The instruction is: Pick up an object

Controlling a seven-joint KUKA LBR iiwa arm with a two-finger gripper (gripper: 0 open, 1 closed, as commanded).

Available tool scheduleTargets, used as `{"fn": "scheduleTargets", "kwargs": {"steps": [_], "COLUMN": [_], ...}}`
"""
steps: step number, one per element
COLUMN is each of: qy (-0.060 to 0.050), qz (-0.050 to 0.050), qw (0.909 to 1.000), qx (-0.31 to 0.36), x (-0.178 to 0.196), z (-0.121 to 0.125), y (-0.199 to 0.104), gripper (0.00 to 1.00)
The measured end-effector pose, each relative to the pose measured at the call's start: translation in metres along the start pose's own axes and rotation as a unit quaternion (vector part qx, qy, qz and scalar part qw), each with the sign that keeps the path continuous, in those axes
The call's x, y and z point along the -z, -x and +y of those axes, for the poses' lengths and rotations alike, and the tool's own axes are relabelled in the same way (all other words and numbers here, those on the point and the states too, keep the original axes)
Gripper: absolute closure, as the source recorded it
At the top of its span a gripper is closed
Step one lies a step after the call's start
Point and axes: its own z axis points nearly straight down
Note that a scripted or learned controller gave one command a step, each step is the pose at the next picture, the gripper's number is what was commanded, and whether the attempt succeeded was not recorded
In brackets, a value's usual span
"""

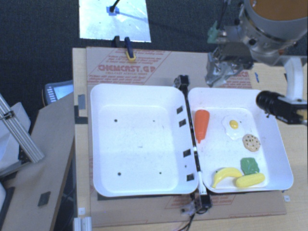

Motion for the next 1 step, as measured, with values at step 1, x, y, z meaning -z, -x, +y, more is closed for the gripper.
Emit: {"fn": "scheduleTargets", "kwargs": {"steps": [1], "qy": [0.000], "qz": [0.000], "qw": [1.0000], "qx": [0.000], "x": [0.0002], "z": [-0.0033], "y": [0.0232], "gripper": [1.00]}}
